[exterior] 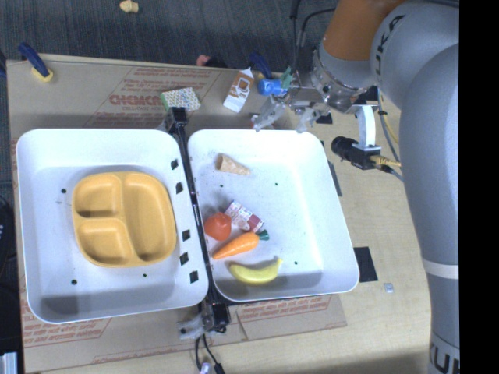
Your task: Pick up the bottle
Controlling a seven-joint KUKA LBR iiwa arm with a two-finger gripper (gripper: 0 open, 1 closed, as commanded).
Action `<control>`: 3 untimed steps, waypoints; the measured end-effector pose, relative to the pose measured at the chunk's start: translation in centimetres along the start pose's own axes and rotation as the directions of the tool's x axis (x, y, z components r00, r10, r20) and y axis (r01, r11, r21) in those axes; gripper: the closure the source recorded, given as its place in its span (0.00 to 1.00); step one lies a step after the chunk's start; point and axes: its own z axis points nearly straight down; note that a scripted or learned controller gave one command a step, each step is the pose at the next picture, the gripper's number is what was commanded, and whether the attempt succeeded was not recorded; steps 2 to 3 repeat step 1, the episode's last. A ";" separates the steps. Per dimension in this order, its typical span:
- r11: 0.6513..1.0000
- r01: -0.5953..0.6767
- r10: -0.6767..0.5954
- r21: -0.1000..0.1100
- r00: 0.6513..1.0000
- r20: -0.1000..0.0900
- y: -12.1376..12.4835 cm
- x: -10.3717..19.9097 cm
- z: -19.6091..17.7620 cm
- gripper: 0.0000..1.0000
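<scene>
A: The arm (405,131) ran off the frame's top and right edges.
B: And the gripper (288,115), upper middle, was too blurred to judge, like the small carton (238,90) beside it.

Red print, seemingly "CHEMCO", on the cardboard sheet (117,92); partial "KUKA" lettering on the arm (405,45).

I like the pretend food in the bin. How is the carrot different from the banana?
The carrot is orange with a bit of green at its thick end; the banana is all yellow. The carrot is straight and tapers to a point, while the banana curves upward at both ends. The carrot lies tilted, beside the red tomato; the banana lies nearer the bin's front wall. Both rest in the right bin, close together.
</scene>
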 end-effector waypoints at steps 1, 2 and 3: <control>1.000 0.005 -0.005 0.002 1.000 0.000 0.0 0.1 -1.0 1.00; 1.000 0.005 -0.005 0.002 1.000 0.000 0.0 0.1 -1.0 1.00; 1.000 0.005 -0.005 0.002 1.000 0.000 0.0 0.1 -1.0 1.00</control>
